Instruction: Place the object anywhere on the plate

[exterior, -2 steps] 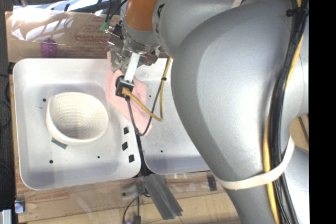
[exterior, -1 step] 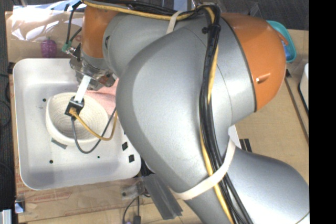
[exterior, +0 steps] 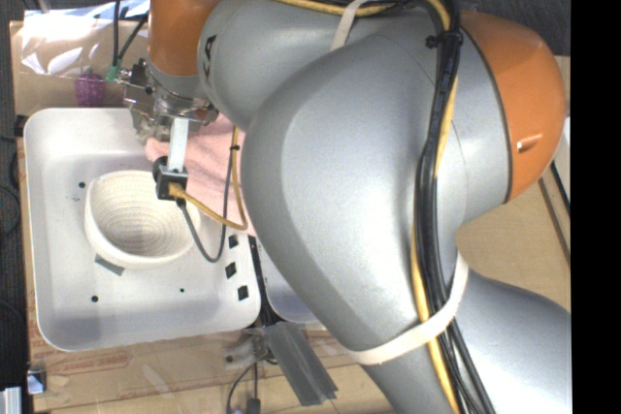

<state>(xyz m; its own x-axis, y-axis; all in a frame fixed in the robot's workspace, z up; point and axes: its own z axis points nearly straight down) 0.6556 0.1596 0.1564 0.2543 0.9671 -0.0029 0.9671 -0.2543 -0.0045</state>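
A white ribbed plate [exterior: 136, 220] lies in the left bin [exterior: 58, 305], left of its middle. A pink cloth [exterior: 209, 168] lies at the bin's far right side, partly under the arm. My gripper [exterior: 153, 123] hangs over the cloth's left edge, just beyond the plate's far rim. The wrist hides the place where the gripper meets the cloth, so I cannot see whether it holds the cloth. The big grey arm covers the right bin and most of the cloth.
A small purple object [exterior: 90, 90] sits on the bench just beyond the left bin's far rim. Crinkled clear plastic [exterior: 63, 44] lies behind it. A grey scrap [exterior: 109, 264] pokes out under the plate's near edge.
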